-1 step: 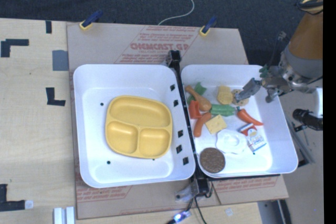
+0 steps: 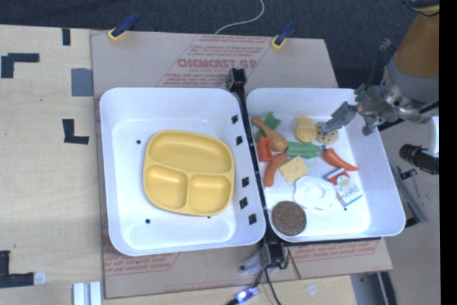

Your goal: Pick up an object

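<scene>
Figure: approach over the right white plastic bin (image 2: pixel 378 175). I see my two-finger gripper (image 2: pixel 330 131) reaching in from the right, tip low above the toy food. Whether it is spread or pressed together I cannot tell. Touching or just beyond its tip lies a small round tan cookie (image 2: pixel 307 129); just beneath lies a red pepper-shaped toy (image 2: pixel 338 160), long axis slanting down and away. The yellow three-compartment plastic tray (image 2: pixel 189 172) sits well apart in the other bin. I judge the cookie the nearest candidate.

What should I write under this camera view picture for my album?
Robot gripper reaches over toy food in the right bin; a yellow tray sits in the left bin.
</scene>
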`<state>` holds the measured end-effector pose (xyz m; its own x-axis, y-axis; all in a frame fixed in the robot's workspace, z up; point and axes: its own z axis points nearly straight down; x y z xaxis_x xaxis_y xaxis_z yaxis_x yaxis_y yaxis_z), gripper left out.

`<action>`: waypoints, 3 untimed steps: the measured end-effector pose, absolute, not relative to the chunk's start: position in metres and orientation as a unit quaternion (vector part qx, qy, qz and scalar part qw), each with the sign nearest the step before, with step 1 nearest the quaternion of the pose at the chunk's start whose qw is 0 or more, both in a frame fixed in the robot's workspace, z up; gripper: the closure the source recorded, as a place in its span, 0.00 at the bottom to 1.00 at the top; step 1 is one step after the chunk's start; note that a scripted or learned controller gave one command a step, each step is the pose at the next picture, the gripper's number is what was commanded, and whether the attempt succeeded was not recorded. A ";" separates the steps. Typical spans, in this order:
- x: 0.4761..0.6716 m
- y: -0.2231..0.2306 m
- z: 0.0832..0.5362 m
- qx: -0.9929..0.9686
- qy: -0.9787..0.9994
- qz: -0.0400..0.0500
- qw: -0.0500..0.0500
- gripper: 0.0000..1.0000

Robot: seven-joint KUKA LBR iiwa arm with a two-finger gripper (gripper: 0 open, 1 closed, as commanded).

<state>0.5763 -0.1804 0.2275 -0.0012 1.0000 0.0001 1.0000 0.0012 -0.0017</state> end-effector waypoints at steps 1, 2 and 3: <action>0.568 -0.187 0.176 -0.707 -0.707 0.002 0.002 0.00; 0.565 -0.187 0.112 -0.707 -0.707 0.002 0.002 0.00; 0.569 -0.190 0.092 -0.707 -0.707 -0.001 -0.004 0.00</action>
